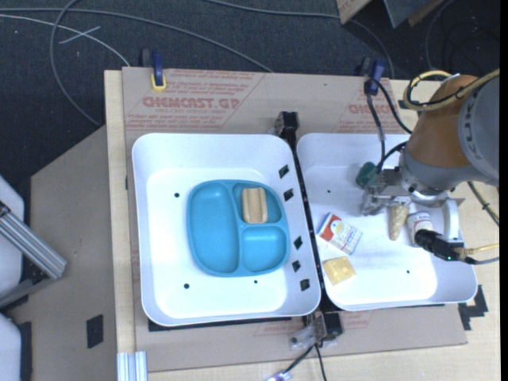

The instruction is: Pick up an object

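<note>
My gripper [383, 198] hangs low over the back middle of the right bin [373, 294], under the grey arm with its orange band [435, 137]. A green object [366, 173] lies just left of the gripper at the back. A tan, elongated piece [397, 221] lies right below the gripper, beside a small white and red item [421, 221]. Further left in that bin are a white, red and blue packet [340, 232] and a yellow square piece [339, 271]. Nothing can be seen held in the gripper.
The left bin [159, 284] holds a blue divided plate [214, 228] with a tan block [254, 205] in its back right compartment. A black divider with clips [295, 213] runs between the bins. Cables trail over the right bin's right side [444, 248].
</note>
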You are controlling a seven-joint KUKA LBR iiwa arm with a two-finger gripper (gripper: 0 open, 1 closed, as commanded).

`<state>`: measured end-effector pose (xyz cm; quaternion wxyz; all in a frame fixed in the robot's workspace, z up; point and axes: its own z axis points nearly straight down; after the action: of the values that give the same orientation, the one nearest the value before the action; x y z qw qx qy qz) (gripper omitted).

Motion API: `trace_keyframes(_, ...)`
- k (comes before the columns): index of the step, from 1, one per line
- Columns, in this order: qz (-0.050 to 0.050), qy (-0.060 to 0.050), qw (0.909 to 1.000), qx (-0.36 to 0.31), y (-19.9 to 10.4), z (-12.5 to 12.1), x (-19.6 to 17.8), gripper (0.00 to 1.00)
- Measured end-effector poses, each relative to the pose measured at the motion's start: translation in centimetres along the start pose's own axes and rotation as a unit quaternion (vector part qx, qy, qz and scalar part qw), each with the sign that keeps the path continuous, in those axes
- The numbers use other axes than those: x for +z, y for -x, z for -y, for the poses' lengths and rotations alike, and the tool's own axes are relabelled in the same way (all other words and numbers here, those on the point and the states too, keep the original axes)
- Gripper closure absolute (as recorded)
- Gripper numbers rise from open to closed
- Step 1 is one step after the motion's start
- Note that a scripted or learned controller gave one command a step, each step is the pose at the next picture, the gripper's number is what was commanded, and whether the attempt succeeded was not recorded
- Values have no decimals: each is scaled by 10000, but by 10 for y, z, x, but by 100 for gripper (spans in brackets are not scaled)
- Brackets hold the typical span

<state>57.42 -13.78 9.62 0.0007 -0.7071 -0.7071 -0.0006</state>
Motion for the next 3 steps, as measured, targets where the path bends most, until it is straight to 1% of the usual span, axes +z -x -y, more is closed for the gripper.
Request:
trace_keyframes(1,13,22,10000,-3,0,-1,-43,100)
trace_keyframes(2,16,28,10000,-2,8,-7,-92,100)
trace_keyframes(3,14,23,10000,-7,8,-8,-129,100)
